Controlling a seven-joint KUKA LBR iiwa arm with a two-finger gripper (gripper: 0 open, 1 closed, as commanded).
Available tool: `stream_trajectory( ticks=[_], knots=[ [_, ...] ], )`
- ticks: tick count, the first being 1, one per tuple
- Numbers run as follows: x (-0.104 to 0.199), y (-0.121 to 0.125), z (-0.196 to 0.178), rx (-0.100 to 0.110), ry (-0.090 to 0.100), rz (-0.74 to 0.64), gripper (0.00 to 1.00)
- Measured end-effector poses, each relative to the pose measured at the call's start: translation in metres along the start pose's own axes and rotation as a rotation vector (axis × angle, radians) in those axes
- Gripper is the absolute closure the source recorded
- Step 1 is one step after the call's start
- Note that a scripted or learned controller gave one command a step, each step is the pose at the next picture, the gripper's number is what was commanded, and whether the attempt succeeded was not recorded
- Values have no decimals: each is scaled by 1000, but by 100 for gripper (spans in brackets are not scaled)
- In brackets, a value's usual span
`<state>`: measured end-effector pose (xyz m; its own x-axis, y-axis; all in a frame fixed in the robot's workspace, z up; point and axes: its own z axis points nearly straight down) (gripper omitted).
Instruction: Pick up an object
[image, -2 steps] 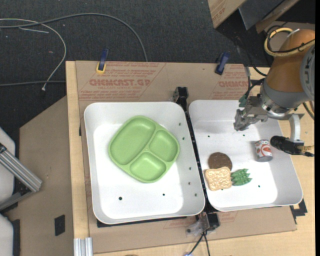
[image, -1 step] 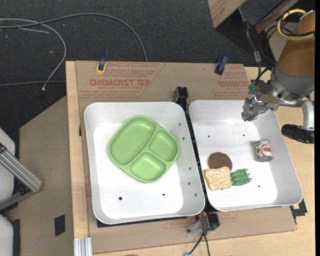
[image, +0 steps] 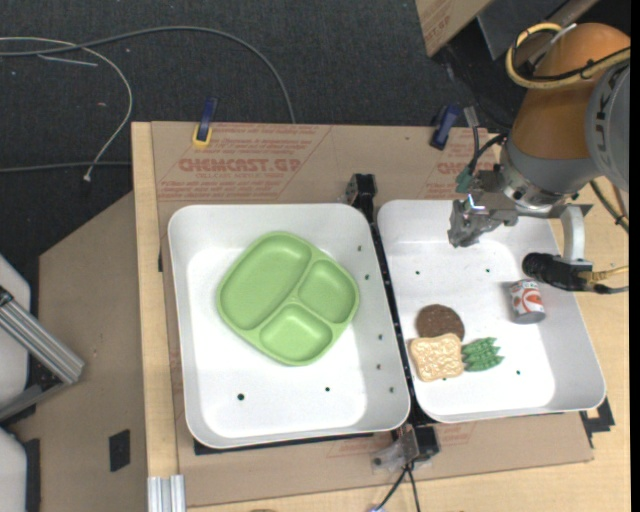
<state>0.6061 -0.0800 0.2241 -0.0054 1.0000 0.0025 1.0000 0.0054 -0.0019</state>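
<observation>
A grey arm with an orange band hangs its gripper (image: 466, 232) over the far part of the right bin (image: 560, 395), fingers pointing down; whether they are spread or pressed together cannot be told, and nothing shows between them. Nearer the camera in this smooth white bin lie a round brown patty (image: 439, 321), a pale, pitted square cracker (image: 436, 358) touching it, and knobbly green pods (image: 482, 354) just beside the cracker. A small silver can (image: 527, 301) with red marking rests near the right wall. The left bin (image: 200, 400) holds a glossy green plate (image: 288, 297) with 3 compartments.
</observation>
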Motion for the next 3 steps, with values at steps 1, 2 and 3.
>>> stream_trajectory(
  ticks=[1,2,3],
  knots=[
    [51,-5,10,1,1,0,100],
    [104,-11,16,2,1,-1,100],
    [160,-13,0,-4,1,-2,100]
  ],
)
